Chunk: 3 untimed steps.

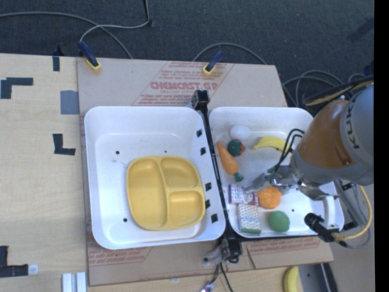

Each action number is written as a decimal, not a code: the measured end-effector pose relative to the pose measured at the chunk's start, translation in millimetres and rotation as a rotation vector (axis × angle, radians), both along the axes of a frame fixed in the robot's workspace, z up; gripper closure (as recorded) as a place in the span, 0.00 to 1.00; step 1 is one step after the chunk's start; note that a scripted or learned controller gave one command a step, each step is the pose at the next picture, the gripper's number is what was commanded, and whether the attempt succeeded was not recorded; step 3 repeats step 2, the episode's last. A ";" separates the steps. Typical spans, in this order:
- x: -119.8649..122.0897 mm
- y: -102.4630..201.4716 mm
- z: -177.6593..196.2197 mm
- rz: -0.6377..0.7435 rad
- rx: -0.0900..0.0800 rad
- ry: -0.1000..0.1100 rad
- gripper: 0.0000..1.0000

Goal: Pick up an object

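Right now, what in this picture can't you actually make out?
- Pincer, camera view: too small and blurred against the orange ball to tell open from shut.
- Small packets: print too small to read.
- Yellow item: cut off by the bottom edge.
- Right bin: far side hidden by the arm.

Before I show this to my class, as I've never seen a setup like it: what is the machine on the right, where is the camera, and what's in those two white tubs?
It is one picture, from a camera fixed above a bench, looking down at a slant. The grey machine with the orange band is a robot arm reaching in from the right. Its gripper hangs low over the right bin, just above an orange ball; I cannot tell whether it holds anything. That bin also holds a banana, a carrot, a white egg-like object, a green ball and small packets. The left bin holds a yellow divided tray.
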<state>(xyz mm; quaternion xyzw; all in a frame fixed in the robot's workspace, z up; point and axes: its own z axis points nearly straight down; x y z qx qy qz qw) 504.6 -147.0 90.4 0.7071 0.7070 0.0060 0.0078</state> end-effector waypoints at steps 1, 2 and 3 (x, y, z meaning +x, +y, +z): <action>0.8 1.2 10.4 0.002 0.003 0.001 1.00; 20.4 99.2 93.7 0.003 0.003 0.020 1.00; 20.4 99.2 93.7 0.003 0.003 0.020 1.00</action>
